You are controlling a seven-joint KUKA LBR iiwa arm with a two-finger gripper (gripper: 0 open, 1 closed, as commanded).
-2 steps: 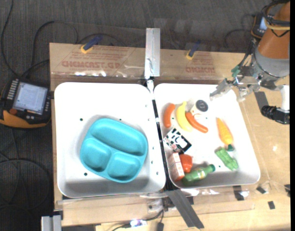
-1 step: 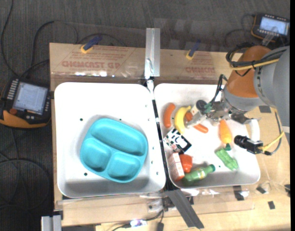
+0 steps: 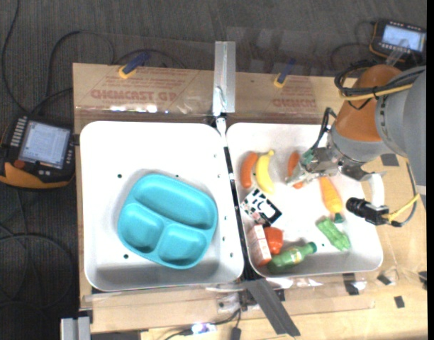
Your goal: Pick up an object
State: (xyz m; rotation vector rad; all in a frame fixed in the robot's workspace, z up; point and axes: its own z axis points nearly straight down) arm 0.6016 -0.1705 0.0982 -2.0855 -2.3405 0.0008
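One fixed camera high above the bench (image 3: 96, 83), angled down over both white bins (image 3: 103, 137) side by side.

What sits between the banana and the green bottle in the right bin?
In the camera view, a black-and-white patterned box and a red item lie between the banana and the green bottle.

Bright, even light (soft focus)
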